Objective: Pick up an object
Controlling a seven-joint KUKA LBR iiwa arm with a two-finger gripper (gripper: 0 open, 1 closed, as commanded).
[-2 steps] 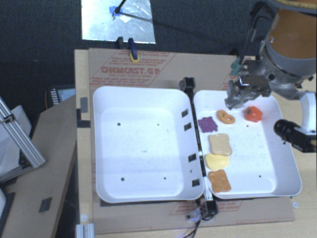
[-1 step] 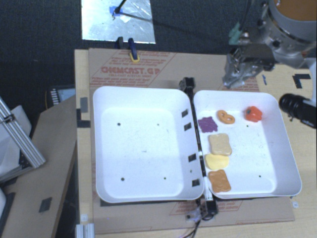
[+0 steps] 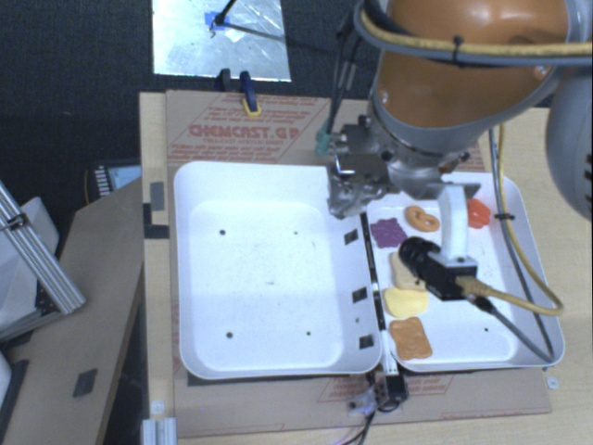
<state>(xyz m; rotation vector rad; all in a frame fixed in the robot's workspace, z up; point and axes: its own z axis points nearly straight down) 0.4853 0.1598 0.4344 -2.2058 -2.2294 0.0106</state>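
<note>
Over the right bin, near its top-left corner, gripper hangs above the bin divider, grip state cannot tell, nothing visibly held, while pickable items, purple piece, pretzel, yellow piece, lie just beside below it.

A wooden bench bears two white bins (side by side) on printed cardboard
</note>
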